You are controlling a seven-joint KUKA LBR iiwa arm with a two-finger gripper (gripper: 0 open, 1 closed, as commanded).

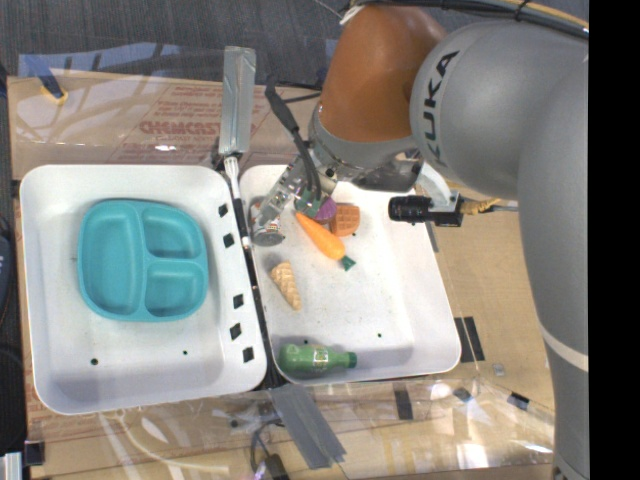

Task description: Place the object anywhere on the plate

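**Pincer low in the right bin, toys just beside it, plate one bin over**

The pincer sits low at the upper left corner of the right bin, close to the wall that divides the two bins. Whether it is released or clenched I cannot tell; nothing is visibly caught in it.

Which toy is the target is a judgement. The nearest is the orange carrot, just to the pincer's right and a little toward the camera. Its long axis runs diagonally, away from the pincer, down to a green tip. A purple piece and a waffle-like toy lie touching or nearly touching the carrot's upper end, so a closing grip there could catch a neighbour. The cone lies apart, nearer the camera than the pincer. The green bottle rests well away against the near wall.

The blue plate lies to the pincer's left, across the dividing wall, in the left bin. It is sectioned, and the bin floor around it is bare white, leaving wide room for a drop. The bins sit on a desk covered in cardboard and clear film.
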